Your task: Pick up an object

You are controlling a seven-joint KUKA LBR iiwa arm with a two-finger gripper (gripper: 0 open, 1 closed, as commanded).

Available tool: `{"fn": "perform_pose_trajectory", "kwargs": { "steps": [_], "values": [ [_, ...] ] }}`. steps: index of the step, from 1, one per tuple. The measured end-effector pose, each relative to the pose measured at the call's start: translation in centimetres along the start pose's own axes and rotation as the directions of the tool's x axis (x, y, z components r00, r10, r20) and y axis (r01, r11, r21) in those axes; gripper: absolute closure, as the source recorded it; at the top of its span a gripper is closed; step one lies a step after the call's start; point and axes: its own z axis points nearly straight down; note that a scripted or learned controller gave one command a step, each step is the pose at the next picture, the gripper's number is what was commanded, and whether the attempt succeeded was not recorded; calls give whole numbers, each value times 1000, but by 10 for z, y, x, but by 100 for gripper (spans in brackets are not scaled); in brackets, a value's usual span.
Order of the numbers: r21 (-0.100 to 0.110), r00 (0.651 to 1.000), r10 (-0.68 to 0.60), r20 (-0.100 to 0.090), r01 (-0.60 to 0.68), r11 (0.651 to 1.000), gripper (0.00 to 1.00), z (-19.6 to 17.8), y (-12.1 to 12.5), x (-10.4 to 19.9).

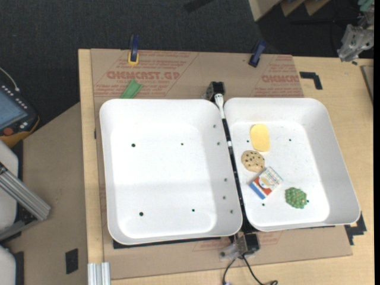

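Note:
The right bin [332,159] holds several small objects. A pale yellow oblong piece [259,137] lies near its middle. Just below it sits a round chocolate-chip cookie [253,160]. A small red, white and blue carton [265,183] lies tilted below the cookie. To the carton's right rests a green, bumpy broccoli-like piece [295,197]. My gripper [355,40] is a grey metal shape at the far upper right, well off the bench and far from all the objects, with nothing seen in it.
The left bin [119,159] adjoins the right one along a black hinge strip [228,153]. The brown board [178,70] under the bins carries a yellow-and-blue clamp [134,51], a blue clamp [257,52] and a green tag [130,89].

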Motion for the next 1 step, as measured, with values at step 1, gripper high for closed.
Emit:
{"fn": "perform_pose_trajectory", "kwargs": {
  "steps": [1],
  "values": [
    [-2, 1000, -6, -1, 6, 1000, 100, 77, 1, 49]
  ]
}}
